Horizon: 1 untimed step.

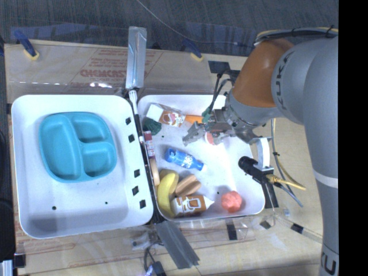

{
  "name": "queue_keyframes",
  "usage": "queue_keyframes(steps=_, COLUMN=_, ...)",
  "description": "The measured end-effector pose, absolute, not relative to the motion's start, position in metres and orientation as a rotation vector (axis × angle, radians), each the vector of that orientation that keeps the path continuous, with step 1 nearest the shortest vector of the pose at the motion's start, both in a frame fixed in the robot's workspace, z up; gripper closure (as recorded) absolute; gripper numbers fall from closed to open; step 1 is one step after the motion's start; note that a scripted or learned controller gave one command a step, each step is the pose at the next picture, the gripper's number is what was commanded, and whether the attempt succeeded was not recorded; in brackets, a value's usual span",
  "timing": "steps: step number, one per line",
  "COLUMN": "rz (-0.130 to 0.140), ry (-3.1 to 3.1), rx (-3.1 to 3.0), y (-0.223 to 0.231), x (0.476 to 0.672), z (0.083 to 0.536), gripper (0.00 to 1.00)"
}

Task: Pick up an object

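Note:
My gripper (202,132) hangs low over the back of the right bin (253,209), under the arm's orange band. A small red and white object (214,138) lies right beside it; whether it is held I cannot make out. Just in front lies a blue bottle (185,158). Near the front wall sit a yellow banana (166,190), a tan bread roll (188,184), a brown bottle (190,204) and a pink-red ball (232,200). At the back left are a small orange-labelled jar (171,118), an orange carrot-like piece (194,119) and a green item (152,125).
The left bin (34,211) holds a blue sectioned tray (77,144). A red pen-like stick (149,145) lies along the divider between the bins. A black fitting (251,167) with cables sticks over the right bin's right rim. The arm's bulk covers the bin's back right corner.

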State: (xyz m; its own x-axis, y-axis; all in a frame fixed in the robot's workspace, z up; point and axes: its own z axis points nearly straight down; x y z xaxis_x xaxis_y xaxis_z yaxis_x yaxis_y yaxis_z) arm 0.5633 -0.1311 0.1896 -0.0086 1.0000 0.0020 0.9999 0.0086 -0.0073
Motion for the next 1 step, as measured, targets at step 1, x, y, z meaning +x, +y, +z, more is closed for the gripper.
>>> queue_keyframes(steps=1, rz=-0.003, ry=-2.250, rx=-2.189, y=-0.1021, x=0.4998, z=0.0930, gripper=0.00)
